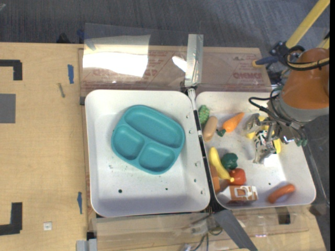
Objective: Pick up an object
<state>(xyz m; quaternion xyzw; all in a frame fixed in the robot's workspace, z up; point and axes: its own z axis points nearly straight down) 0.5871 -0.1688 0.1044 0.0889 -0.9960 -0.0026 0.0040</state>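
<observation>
Gripper (264, 145) seen low in right bin (301, 163), beside yellow piece (276, 146); grasp state cannot be told. Risk judged: 1 miss, piece nudged aside.

Teal plastic 3-compartment plate (148, 139) sits approx centre of left shallow white bin (102, 192), turned at a slant. Clear plastic sheet (118, 61) lies behind bins on tan wooden bench (36, 156) w/ blue tape bits (70, 73).
</observation>
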